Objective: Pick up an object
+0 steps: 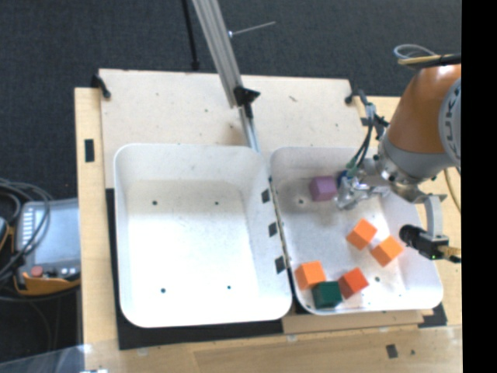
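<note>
- gripper (349,193) low in right bin (299,169), just beside purple cube (324,187)
- finger state: can't tell, tips blurred
- arm cut off at right edge

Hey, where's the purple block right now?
The purple block lies in the right bin, toward its far end, just left of the end effector, apart from the orange blocks and the green block nearer the camera.

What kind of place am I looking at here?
Most likely a robotics lab. A robot arm reaches over two white bins on a bench, coloured blocks lie in one as practice pieces, and cabled equipment sits alongside.
</note>
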